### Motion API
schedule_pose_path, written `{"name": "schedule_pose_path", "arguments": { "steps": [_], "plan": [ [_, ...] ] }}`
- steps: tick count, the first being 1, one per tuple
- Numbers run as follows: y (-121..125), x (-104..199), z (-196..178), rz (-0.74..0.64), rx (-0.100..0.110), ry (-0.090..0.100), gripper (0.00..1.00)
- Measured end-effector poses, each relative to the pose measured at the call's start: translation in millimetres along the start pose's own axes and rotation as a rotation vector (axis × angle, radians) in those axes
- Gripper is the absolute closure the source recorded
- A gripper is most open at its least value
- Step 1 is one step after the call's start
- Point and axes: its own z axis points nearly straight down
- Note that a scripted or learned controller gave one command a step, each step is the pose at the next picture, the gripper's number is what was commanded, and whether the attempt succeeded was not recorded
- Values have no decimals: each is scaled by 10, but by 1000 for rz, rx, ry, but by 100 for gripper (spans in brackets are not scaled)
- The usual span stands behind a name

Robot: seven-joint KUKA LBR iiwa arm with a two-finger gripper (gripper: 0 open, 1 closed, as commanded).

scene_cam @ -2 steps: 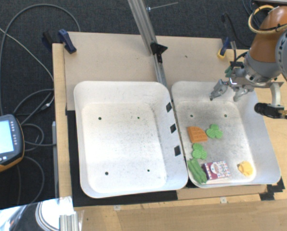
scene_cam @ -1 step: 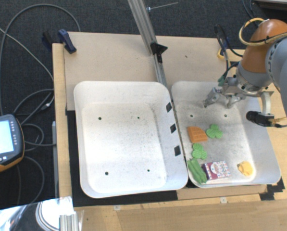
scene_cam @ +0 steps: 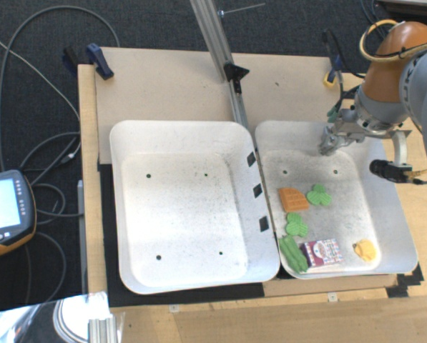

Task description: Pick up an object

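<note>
The right bin holds several small objects. An orange block lies near its middle, with a green piece just right of it. Another green piece sits below, and a long green item lies along the front left wall. A pink and white packet rests near the front, and a yellow lump sits at the front right. My gripper hangs over the bin's far edge, well apart from all of these objects.
The left bin stands beside the right one, with black clips on the shared wall. A slanted metal pole rises behind the bins. Blue clamps grip the bench's back edge. A handheld pendant lies far left.
</note>
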Motion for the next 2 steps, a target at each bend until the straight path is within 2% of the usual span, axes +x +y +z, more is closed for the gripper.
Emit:
{"name": "schedule_pose_path", "arguments": {
  "steps": [2],
  "plan": [
    [12,0,-1214,1,-7,-2,100]
  ]
}}
